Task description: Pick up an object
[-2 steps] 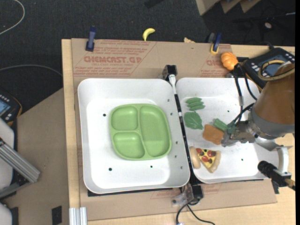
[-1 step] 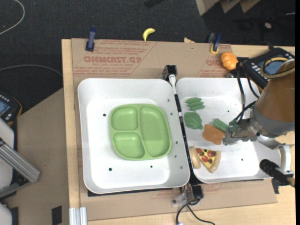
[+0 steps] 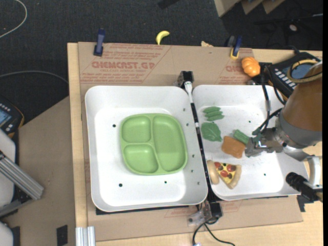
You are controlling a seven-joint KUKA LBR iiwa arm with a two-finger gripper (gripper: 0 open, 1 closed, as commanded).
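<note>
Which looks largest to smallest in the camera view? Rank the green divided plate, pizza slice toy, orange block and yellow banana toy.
1. green divided plate
2. pizza slice toy
3. orange block, close to the pizza slice in size, so that order is unsure
4. yellow banana toy, lying farther from the camera

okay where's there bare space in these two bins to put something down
Left bin: open floor rings the green divided plate, widest along the front edge. Right bin: bare at the far right corner and the front right, beside the pizza slice. Its left-centre is crowded: green pieces, the orange block and the gripper.
</note>
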